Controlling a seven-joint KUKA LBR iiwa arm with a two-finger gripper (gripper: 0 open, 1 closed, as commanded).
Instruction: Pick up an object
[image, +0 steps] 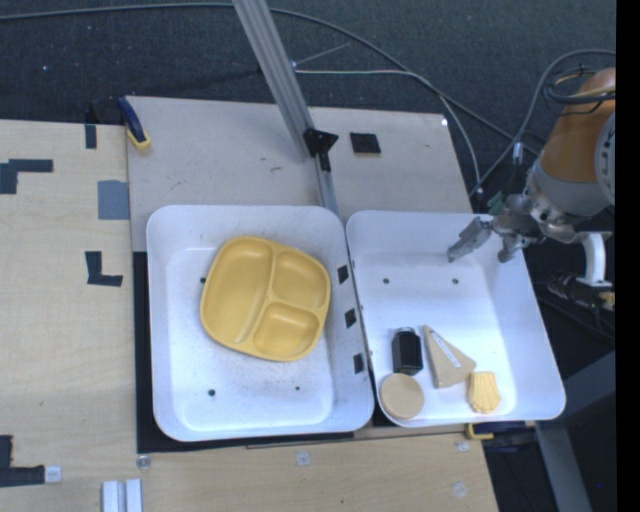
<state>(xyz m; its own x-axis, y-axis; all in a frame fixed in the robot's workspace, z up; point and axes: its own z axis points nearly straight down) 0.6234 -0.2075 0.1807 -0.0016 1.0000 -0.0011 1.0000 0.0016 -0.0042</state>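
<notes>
While the gripper (486, 242) is held over the right bin's (520, 300) far edge, its fingers are spread apart and nothing is clasped.

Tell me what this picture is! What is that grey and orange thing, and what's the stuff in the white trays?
That is a robot arm, seen by a camera above the bench. It reaches in from the right, and its gripper hangs over the right bin with open fingers, holding nothing. The left bin holds a yellow plate with compartments. At the right bin's near end lie a small black block, a round tan disc, a tan wedge and a small yellow piece. The robot's job is picking one up.
</notes>
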